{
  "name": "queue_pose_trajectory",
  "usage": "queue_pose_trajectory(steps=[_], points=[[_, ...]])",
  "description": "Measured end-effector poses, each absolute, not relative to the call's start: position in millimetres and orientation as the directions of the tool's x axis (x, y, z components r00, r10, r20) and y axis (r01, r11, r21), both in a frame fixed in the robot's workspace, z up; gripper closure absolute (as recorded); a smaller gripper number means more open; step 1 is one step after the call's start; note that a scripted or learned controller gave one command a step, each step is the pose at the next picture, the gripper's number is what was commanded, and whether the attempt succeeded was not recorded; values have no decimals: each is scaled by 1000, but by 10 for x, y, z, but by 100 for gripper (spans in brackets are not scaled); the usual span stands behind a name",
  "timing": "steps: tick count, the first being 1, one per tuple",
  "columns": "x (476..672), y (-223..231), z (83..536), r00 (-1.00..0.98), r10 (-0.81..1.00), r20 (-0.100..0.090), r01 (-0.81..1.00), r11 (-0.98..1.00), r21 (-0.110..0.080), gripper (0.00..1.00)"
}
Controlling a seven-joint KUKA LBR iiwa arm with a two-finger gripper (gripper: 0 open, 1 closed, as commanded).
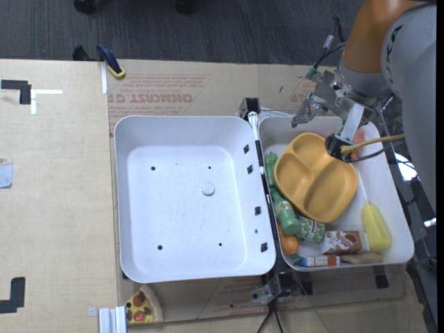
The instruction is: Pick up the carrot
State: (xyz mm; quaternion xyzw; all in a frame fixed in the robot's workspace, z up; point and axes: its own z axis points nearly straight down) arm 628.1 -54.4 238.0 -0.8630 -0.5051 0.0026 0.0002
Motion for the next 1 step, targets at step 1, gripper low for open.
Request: queue_pose_trajectory(steps=[1], points=[[5901, -964, 1124, 496, 868, -3, 868, -496, -3, 0]])
